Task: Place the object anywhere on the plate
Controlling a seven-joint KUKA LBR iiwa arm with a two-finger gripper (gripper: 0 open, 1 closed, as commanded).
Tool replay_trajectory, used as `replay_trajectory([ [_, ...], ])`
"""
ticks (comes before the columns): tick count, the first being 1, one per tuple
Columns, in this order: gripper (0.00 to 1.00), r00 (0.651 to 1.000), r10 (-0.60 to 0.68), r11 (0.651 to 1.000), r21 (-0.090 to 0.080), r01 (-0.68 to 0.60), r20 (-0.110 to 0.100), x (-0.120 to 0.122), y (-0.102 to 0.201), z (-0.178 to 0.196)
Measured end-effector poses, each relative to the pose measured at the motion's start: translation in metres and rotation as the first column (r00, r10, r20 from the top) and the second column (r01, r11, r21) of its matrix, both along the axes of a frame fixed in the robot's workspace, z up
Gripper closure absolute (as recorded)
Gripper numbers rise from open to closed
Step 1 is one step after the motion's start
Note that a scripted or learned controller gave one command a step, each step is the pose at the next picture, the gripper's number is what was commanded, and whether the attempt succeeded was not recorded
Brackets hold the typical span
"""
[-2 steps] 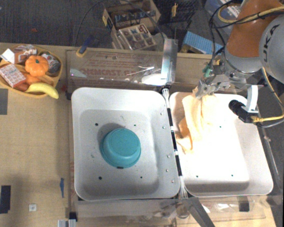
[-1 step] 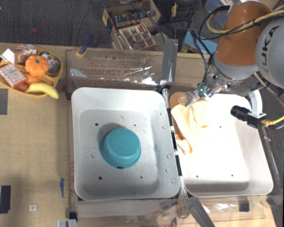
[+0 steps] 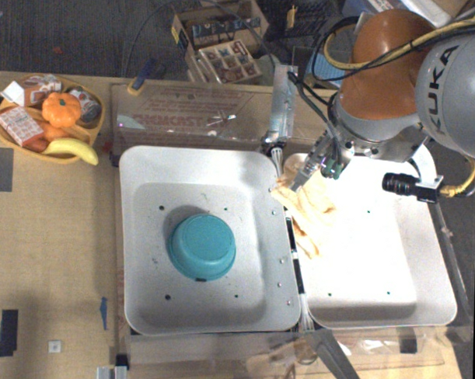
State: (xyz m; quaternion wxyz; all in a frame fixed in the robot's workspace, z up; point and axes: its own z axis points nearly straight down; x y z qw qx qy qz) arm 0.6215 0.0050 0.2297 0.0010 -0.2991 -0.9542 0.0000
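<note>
Here | arm (image 3: 451, 91) label "KUKA" | plate (image 3: 203, 246) unlabelled, left bin (image 3: 144, 189)

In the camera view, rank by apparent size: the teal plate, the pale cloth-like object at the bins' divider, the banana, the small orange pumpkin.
1. teal plate
2. pale cloth-like object, partly covered by the gripper, so its full extent is unsure
3. banana
4. small orange pumpkin, close to the banana in size
</note>
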Motion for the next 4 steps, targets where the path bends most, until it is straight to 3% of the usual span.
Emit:
replay_trajectory([
  [1,1.00,0.922,0.388,0.922,0.001,-0.388,0.001,-0.027,0.048,0.005],
  [2,1.00,0.824,0.566,0.824,0.001,-0.566,0.001,-0.041,0.086,-0.004],
  [4,1.00,0.821,0.571,0.821,0.001,-0.571,0.000,-0.083,0.178,-0.008],
])
